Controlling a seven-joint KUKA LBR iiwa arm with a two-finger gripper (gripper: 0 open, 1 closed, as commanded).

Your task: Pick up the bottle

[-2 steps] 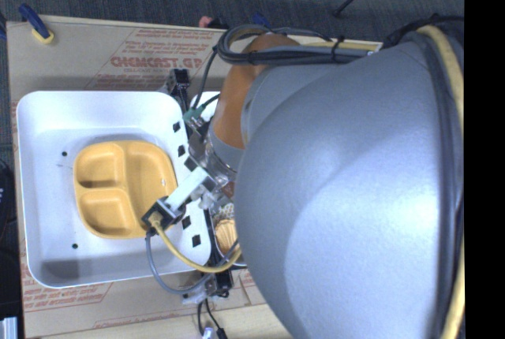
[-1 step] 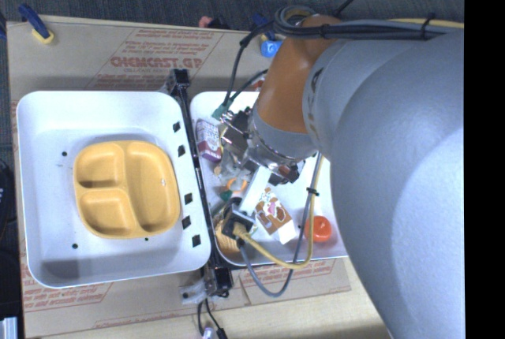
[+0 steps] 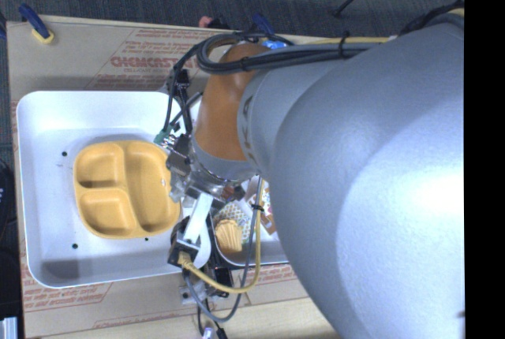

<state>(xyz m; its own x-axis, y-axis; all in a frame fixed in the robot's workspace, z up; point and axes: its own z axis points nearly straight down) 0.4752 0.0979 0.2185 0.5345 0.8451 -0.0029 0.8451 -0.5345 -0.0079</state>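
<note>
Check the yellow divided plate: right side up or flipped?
Right side up. The yellow divided plastic plate in the left white bin shows three open compartments facing the camera.

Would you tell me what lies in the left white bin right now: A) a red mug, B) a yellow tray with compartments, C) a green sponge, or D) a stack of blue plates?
B: a yellow divided tray rests on the floor of the left bin, beside the arm's wrist.

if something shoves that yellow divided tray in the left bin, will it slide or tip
The yellow tray would probably slide, not tip: it lies low and flat on the white bin. It looks like rigid, light plastic, so likely stiff.
</note>
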